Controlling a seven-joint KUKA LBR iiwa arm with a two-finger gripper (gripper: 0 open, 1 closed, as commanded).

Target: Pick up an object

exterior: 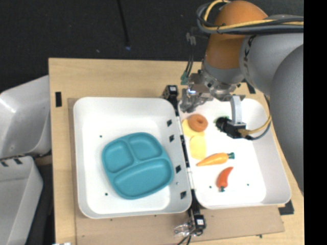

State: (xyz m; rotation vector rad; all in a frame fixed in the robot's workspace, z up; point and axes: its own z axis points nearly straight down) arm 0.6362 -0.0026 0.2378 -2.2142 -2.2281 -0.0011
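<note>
Arm reaching down over the far edge of the right white bin [265,188].
Gripper [191,100] aperture cannot be told; it hangs just beyond the orange doughnut-shaped toy [197,122], nothing visibly held.

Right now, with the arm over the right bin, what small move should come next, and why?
Probably a short move toward the orange donut-shaped toy and down. The gripper sits at the right bin's upper left corner, just above that toy, nothing visibly held. The yellow piece, carrot and red pepper lie farther off, so the donut looks the nearest target.
</note>
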